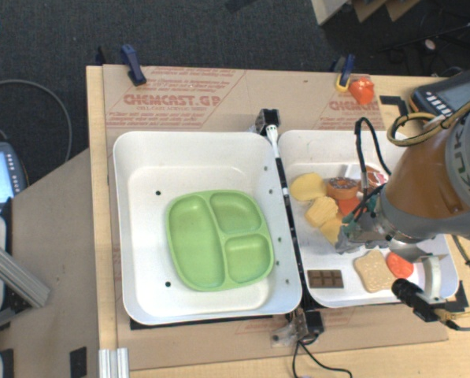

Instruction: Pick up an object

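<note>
Currently the arm [431, 179] reaches in from the right edge of the frame and bends down into the right bin [317, 144], with the gripper [351, 236] low among the toy food at the middle of that bin. Cannot tell the gripper state, its tip is buried under the wrist and cables. Objects sit clustered at centre-right of the frame: a yellow round piece [306, 186] at the upper left of the cluster, a second yellow piece [322, 209] just below it, a third yellow bit [332, 228] touching or right beside the gripper tip. An orange-red can-like item [344, 187] sits just right of the top yellow piece. Lower down, a brown chocolate bar [325, 279] lies flat near the bin's bottom wall, a tan cracker [370, 270] beside it, a red piece [401, 267] further right. Left bin [132, 211] holds a green divided plate [219, 239], well apart from the arm. Both bins rest on the counter [179, 97]. Step looks like descent or grasp attempt on the lowest yellow piece; nothing visibly held, so the pick is not yet done. Next move probably calls for closing on that yellow piece and lifting straight up, without dragging the neighbours, which crowd close and could get nudged or jam.
</note>
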